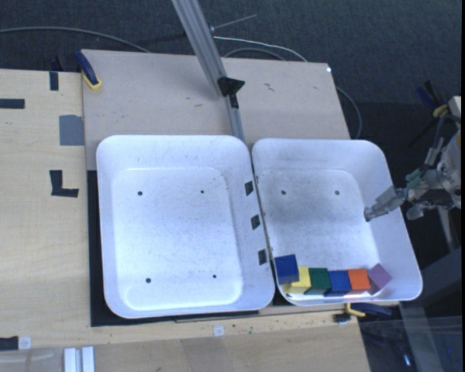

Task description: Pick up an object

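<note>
Several small blocks lie in a row along the front wall of the right bin [372,157]: a blue cube [286,267], a yellow one [298,284], a green one [318,279], another blue one [339,281], an orange one [359,279] and a purple one [379,274]. My gripper [372,211] reaches in over the right bin's right rim, above and behind the purple block and apart from all the blocks. Nothing is visible in its grasp.
The left bin [108,208] sits beside the right one, with black clips [255,222] on the shared rim. A slanted metal pole [201,37] stands behind the bins. A yellow-and-blue clamp [87,70] lies at the bench's back left.
</note>
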